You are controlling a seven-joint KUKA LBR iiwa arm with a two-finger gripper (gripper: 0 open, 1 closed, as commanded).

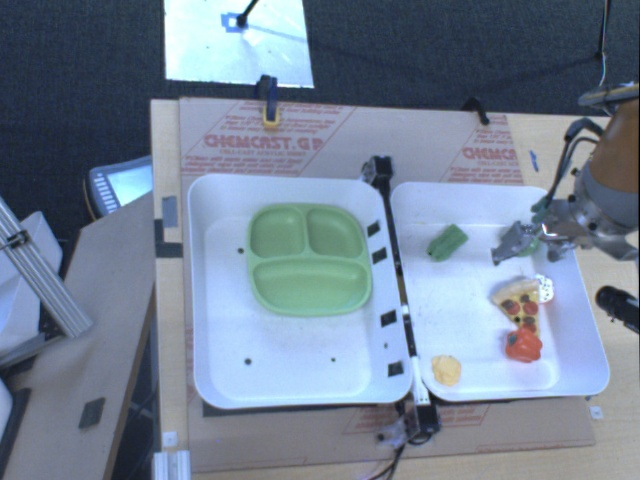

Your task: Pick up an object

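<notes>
While above right bin [470, 388], jaws' opening unclear; pizza slice [519, 302] apart.

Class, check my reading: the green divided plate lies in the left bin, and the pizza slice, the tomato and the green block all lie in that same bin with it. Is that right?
Not quite. The camera view shows the green divided plate in the left bin, but the pizza slice, the tomato and the green block lie in the right bin.

Green block [447, 241], pizza slice [519, 301], red piece [523, 345], yellow piece [446, 370] lie apart.
</notes>
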